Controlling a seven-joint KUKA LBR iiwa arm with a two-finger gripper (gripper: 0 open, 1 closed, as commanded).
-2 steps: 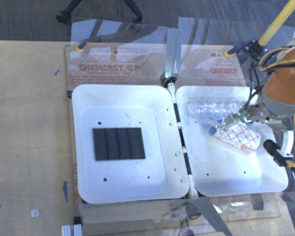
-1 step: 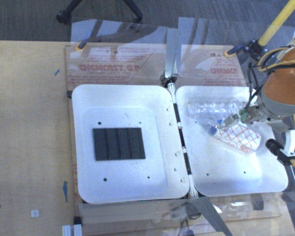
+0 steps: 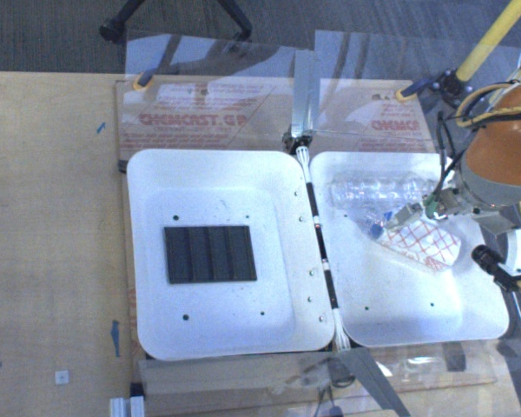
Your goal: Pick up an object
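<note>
On the wooden bench [image 3: 52, 233], the clear plastic bottle [image 3: 378, 192] lies in the right bin [image 3: 417, 315], light, crushable and slippery, best pinched across its body; the gripper [image 3: 410, 215] touches it, state unclear.

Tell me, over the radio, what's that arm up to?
Pincer low in right bin, grip unclear. At clear bottle and checked paper. Dark slab alone in left bin.

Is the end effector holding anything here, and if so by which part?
Cannot be told. The end effector sits low over the clear plastic bottle and red-checked packet in the right bin.
</note>
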